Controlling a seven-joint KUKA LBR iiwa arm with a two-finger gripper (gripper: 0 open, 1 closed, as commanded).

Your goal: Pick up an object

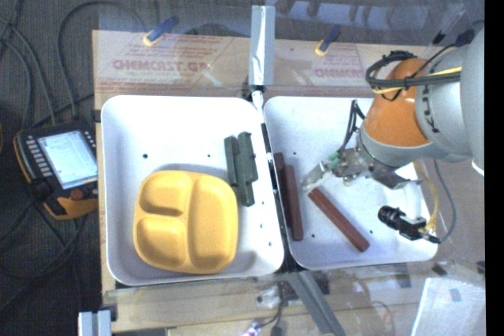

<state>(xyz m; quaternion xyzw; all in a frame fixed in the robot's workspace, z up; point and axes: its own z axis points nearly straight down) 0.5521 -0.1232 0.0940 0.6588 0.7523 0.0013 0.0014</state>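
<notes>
Gripper (316, 176) low in right bin (315, 118), fingers apart, nothing between them, just above reddish bar (339, 219). Risk: off-centre close skids bar away.

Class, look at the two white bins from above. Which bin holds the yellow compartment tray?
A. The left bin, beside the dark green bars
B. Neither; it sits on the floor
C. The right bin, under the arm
A. The yellow compartment tray lies in the left bin, with the dark green bars just to its right.
</notes>
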